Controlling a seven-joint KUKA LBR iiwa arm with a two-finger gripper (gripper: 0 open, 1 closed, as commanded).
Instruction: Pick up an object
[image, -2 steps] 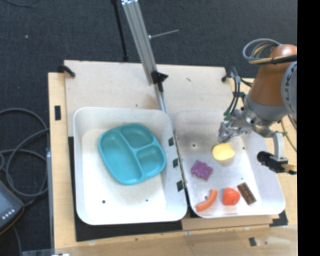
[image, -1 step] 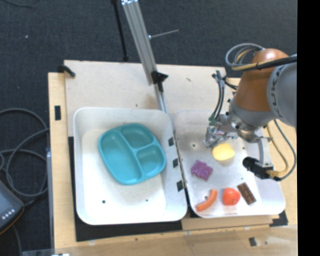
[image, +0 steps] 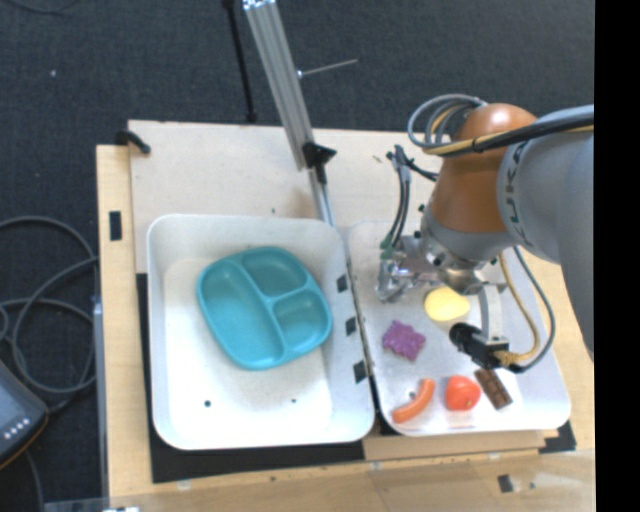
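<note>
Half the right bin (image: 520, 410) — wrist-covered — pincer (image: 400, 280) tips unclear.

You have 2 bins side by side on the bench (image: 120, 300). The left bin (image: 170, 400) holds a divided plate (image: 265, 305) well left of the gripper (image: 400, 280). In the right bin (image: 545, 400), a lemon (image: 446, 303) lies just right of the fingers, a grape cluster (image: 404, 340) just before them, and a carrot (image: 414, 400) and tomato (image: 461, 393) lie farther forward, side by side.
</note>
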